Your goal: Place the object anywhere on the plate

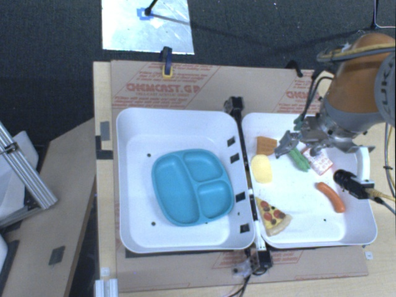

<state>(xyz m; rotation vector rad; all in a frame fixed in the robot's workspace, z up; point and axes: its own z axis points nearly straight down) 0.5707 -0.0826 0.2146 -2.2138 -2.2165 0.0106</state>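
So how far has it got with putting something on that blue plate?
Nothing looks done yet: the blue plate in the left bin has no food on it. The claw hangs over the right bin, near a green item. The pizza slice, sausage and yellow piece lie there. Grabbing and carrying across are left.

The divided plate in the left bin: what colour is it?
Light blue, plain, seen clearly in the camera view: the plate.
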